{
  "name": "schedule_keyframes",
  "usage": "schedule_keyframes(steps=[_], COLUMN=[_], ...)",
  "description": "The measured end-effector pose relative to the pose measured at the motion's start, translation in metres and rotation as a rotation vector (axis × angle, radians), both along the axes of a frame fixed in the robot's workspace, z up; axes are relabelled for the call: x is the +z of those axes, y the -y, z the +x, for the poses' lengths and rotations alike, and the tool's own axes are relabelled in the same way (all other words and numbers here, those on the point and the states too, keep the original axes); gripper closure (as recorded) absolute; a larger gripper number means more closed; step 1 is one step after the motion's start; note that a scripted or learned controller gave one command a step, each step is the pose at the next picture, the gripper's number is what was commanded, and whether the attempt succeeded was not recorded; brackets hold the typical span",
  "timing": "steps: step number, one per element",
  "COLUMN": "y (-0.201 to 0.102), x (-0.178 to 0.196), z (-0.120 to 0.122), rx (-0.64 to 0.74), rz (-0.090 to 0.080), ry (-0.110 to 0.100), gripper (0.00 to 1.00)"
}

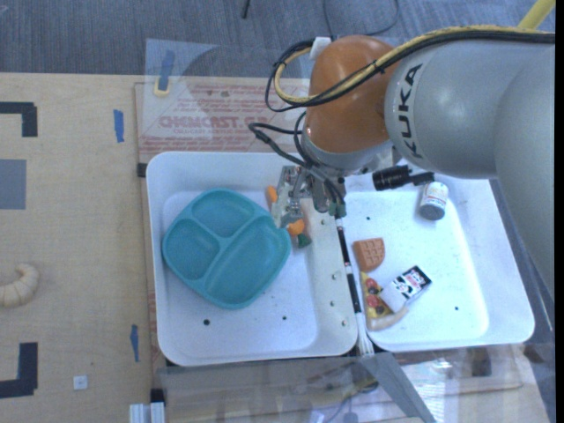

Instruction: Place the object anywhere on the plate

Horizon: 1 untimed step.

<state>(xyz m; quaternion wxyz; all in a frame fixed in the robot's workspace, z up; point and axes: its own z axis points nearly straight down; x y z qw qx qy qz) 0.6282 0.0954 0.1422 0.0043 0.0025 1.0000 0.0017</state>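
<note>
A teal divided plate (225,247) lies in the left bin (231,340). My gripper (293,211) hangs over the plate's upper right edge, close to the wall between the two bins. A small orange toy carrot (299,228) with a green tip sits between the fingers, and its other orange end pokes out to the upper left of them. The gripper is shut on the carrot, which hangs just beyond the plate's right rim. The arm's big orange and grey wrist hides the back of both bins.
In the right bin (493,320) lie a brown waffle piece (369,252), a pizza slice (379,303), a black-and-white card (411,282) and a small grey jar (433,199). A beige curved item (18,285) lies on the bench at far left.
</note>
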Motion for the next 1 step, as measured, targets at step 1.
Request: schedule_keyframes(steps=[1], y=[-0.0611], x=[0.0205], z=[0.0131], rx=[0.101], rz=[0.000], ry=[0.001], gripper=[1.00])
